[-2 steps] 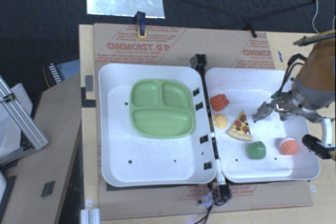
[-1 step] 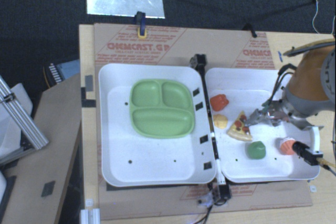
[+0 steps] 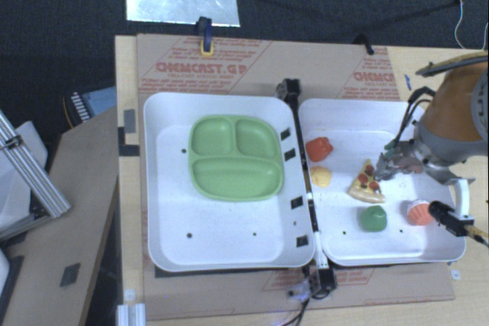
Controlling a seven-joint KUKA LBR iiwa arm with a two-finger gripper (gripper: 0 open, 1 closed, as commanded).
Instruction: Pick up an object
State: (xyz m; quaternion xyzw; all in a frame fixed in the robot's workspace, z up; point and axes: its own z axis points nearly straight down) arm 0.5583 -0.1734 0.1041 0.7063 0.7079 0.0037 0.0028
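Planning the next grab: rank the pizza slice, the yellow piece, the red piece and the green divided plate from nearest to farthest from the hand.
1. Pizza slice, right at the hand in the right bin.
2. Yellow piece, further left, near the divider.
3. Red piece, upper left of the slice; close to the yellow one.
4. Green divided plate, in the left bin.

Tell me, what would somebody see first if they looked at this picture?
Probably the big green plate with three sections, sitting in the left white bin. Next, the little toy foods in the right white bin: a pizza slice, a red piece, a yellow piece and a green one. The grey and orange arm's gripper is right beside the pizza slice.
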